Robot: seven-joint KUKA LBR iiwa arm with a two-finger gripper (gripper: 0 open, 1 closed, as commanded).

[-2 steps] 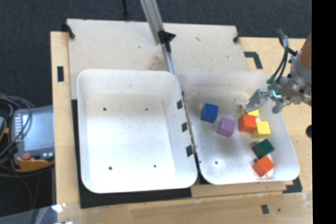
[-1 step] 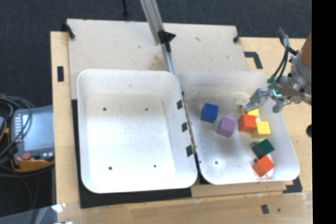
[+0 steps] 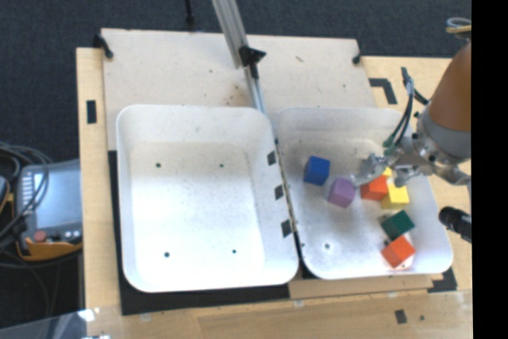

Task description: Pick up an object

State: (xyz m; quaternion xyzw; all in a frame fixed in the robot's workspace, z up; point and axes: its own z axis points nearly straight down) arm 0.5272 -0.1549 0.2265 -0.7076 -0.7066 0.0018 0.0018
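In the right bin (image 3: 317,131) lie several blocks: a blue cube (image 3: 317,170), a purple cube (image 3: 342,192), an orange-red block (image 3: 374,188), a yellow block (image 3: 394,195), a dark green block (image 3: 397,224) and an orange block (image 3: 398,252). My gripper (image 3: 379,169) hangs over the right side of this bin, just above the orange-red and yellow blocks. Nothing shows between its fingers. The arm's orange band (image 3: 456,95) sits at the frame's right.
The left bin (image 3: 198,198) stands beside the right one, separated by a narrow divider with clips (image 3: 279,190). A metal pole (image 3: 226,4) slants up from behind the bins. A pendant device (image 3: 48,210) with cables lies at the far left off the bench.
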